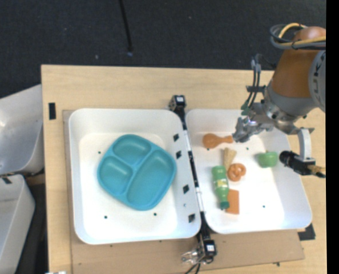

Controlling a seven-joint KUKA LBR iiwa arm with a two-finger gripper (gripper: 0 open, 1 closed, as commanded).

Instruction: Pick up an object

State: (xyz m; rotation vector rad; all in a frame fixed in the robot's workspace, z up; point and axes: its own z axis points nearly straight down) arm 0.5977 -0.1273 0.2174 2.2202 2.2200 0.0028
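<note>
The right bin point(283, 213) holds several small items. An orange drumstick-shaped piece point(214, 140) lies near its back left, and a cream cone point(230, 155) sits just below it. An orange round piece point(236, 172), a green bottle point(220, 185), an orange block point(233, 201) and a green cup-like piece point(267, 159) lie further in. My gripper point(242, 131) hangs over the back of this bin, right beside the thin end of the drumstick piece. Nothing shows between its fingers.
A blue divided plate point(136, 171) lies in the left bin point(84, 218). A black clipped divider rim point(188, 164) runs between the bins. The arm's grey and orange wrist point(292, 84) stands over the right bin's back right corner.
</note>
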